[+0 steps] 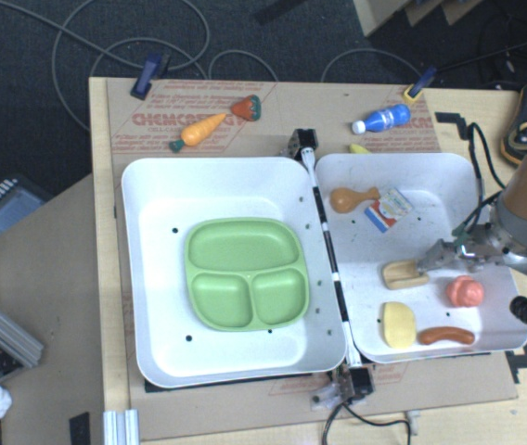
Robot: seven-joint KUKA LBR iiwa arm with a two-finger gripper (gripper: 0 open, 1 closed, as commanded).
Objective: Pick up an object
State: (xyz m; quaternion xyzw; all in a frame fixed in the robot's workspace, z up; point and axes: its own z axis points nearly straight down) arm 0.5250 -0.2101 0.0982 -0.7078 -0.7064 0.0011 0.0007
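Gripper (pixel 433 260) is seen low in the right white bin (pixel 449 170), its tip just beside the tan, block-shaped toy piece (pixel 404 274), presumably lined up for a grab; whether anything is gripped cannot be told. A pink lumpy toy (pixel 466 292) lies near.

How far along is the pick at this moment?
Done: the gripper has reached into the right bin, low beside the tan block. In hand: nothing visibly held; the fingers' state is unclear. Left: grasp and lift. The pink piece, sausage and yellow piece lie untouched.
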